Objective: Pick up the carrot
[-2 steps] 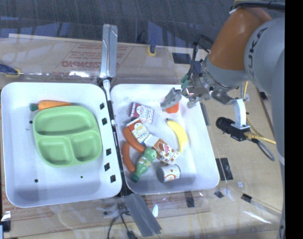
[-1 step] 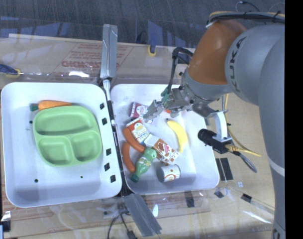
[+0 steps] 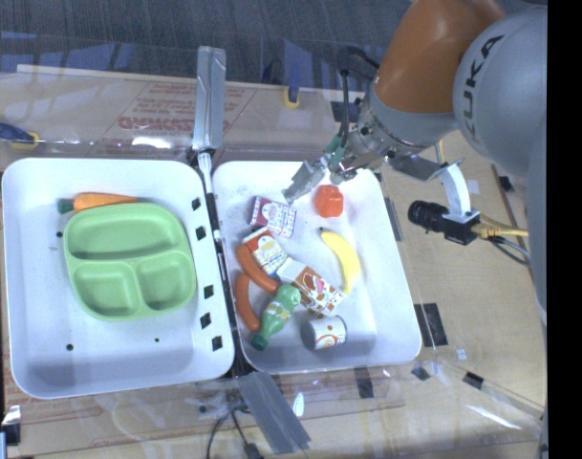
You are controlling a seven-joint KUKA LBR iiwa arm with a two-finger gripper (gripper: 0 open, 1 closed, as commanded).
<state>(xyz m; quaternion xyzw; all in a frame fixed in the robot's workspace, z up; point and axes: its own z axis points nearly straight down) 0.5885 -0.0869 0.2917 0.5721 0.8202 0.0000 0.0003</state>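
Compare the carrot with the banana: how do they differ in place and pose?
The carrot lies in the left bin, crosswise, touching the far rim of the green tray; the banana lies in the right bin, running front to back. The carrot is orange and straight, the banana yellow and curved. Both are long and lie flat.

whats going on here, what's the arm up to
A grey KUKA arm with an orange band reaches in over the right bin, its gripper hovering near the back edge beside a small red-orange toy. That bin also holds a banana, sausages, small cartons, a green bottle and a can. The carrot lies untouched in the left bin, just behind a green divided plate.
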